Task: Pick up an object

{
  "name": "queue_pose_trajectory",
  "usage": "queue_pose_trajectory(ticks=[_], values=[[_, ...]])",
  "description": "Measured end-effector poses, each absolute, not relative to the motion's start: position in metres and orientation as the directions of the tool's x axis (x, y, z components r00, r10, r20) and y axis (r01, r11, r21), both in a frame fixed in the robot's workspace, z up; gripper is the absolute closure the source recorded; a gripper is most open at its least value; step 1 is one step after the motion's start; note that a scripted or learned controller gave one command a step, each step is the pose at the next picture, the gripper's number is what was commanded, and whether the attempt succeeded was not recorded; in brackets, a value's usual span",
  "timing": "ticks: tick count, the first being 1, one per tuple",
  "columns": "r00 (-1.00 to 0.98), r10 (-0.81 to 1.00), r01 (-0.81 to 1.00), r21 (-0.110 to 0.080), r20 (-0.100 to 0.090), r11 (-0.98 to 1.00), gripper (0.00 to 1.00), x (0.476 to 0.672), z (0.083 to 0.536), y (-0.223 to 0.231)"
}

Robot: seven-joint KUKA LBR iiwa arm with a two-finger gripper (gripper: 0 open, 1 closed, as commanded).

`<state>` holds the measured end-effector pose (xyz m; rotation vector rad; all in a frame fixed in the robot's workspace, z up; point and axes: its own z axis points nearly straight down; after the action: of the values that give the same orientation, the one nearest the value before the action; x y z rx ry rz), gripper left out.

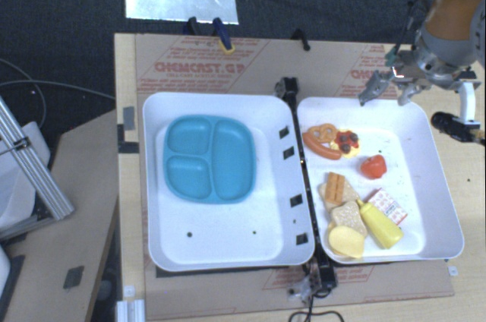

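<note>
toy food pieces lie clustered in the right white bin point(437, 184), the likeliest pickings for the arm: a hot dog with a pretzel point(322, 141) near the bin's upper middle, a red tomato-like piece point(373, 166) just to its right and lower, and further down a crowded group of a brown cracker-like piece point(335, 187), a bread slice point(348, 216), a yellow mustard bottle point(377, 225), a small red-and-white packet point(389, 205) and a pale yellow round piece point(345, 241). the end effector point(389, 87) hangs at the bin's far rim, above and apart from every piece, its two fingers spread and holding nothing. the left white bin point(156, 184) carries a blue divided plate point(209, 159). by the look of them these are hollow plastic toys: light, stiff and smooth, apt to skid or roll under a glancing touch. the tomato-like piece sits apart from its neighbours, offering free sides for a pinch across its middle, though its rounded form may squirt out. the mustard bottle invites a grip across its narrow body, but the bread slice and packet touch it and could foul a finger.
</note>
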<state>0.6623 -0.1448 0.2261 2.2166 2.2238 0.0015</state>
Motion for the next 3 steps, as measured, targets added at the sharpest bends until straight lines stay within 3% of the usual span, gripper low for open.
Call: queue_pose_trajectory(ticks=[1, 2, 3], values=[[0.000, 1.000, 1.000, -0.009, 0.002, 0.000, 0.00, 0.631, 0.111, -0.152], [0.000, 1.000, 1.000, -0.003, 0.002, 0.000, 0.00, 0.592, 0.083, -0.131], [0.004, 1.000, 1.000, 0.000, -0.002, -0.004, 0.00, 0.571, 0.085, -0.198]])
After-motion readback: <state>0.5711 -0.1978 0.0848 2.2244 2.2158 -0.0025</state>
